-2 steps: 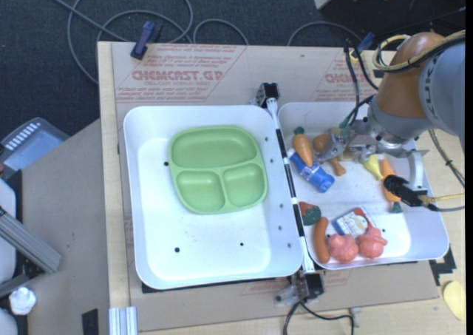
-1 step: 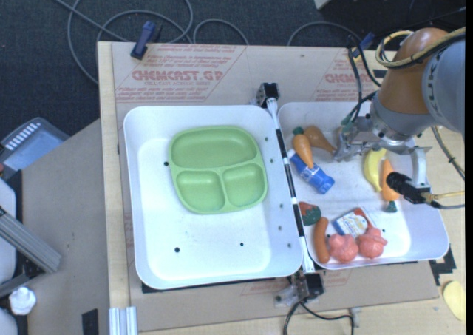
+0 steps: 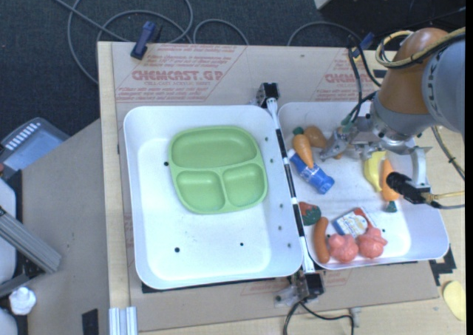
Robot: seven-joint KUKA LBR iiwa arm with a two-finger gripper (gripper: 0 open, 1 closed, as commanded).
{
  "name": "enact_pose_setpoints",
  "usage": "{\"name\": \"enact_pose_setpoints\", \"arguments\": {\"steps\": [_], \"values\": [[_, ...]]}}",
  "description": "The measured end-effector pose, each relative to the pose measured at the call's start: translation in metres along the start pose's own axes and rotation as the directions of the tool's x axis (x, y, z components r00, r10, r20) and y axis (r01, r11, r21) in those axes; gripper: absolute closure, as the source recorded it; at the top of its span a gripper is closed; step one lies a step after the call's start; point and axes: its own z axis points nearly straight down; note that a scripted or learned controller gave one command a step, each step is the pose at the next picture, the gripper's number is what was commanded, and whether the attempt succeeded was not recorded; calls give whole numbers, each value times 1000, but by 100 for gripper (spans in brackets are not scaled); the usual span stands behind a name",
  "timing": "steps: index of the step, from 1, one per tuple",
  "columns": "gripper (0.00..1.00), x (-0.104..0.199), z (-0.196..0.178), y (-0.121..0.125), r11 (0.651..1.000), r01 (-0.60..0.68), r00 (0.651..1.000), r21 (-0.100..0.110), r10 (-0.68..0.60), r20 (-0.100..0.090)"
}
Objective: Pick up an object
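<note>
Here the arm (image 3: 414, 82) reaches in from the right over the right bin (image 3: 429, 241), its gripper (image 3: 347, 143) low near the bin's upper left part; whether it is released or clenched I cannot tell. Just beside it lies an orange carrot (image 3: 304, 148), tapered and slanted, touching a small blue bottle (image 3: 313, 176). A yellow banana (image 3: 373, 171) lies under the wrist. Near the bin's front edge sit a pink, lumpy toy (image 3: 356, 246) and a sausage (image 3: 321, 238). The left bin (image 3: 148, 252) holds a green divided plate (image 3: 219, 168).
</note>
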Motion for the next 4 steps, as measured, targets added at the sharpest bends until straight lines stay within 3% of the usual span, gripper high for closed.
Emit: {"name": "enact_pose_setpoints", "arguments": {"steps": [1, 2, 3, 4], "values": [[0, 31, -49, 55, 1000, 3, 1000, -3, -3, 0], [0, 49, 4, 54, 1000, 3, 1000, 2, -3, -1], [0, 27, -71, 55, 1000, 1, 1000, -3, -1, 1], [0, 44, -13, 44, 1000, 2, 1000, 1, -2, -1]]}}
